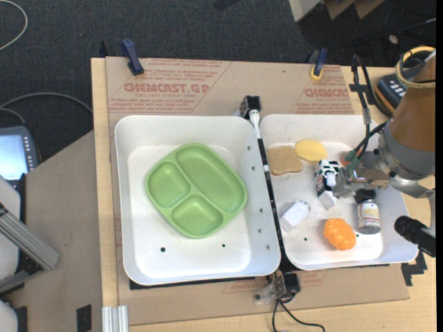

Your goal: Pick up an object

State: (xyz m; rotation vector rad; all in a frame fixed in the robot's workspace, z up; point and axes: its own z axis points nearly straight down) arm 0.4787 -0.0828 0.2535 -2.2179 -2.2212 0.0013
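The right bin holds several small objects. A tan slice-shaped piece and a yellow oval piece lie at its far side. A black-and-white toy sits in the middle, a white block lies nearer the front left, and an orange round piece lies at the front. A small bottle stands at the right. My gripper hangs low over the bin, right beside the black-and-white toy and just above the bottle.
A green divided plate lies in the left bin. A black divider strip runs between the bins. The arm's grey and orange wrist covers the right bin's right edge.
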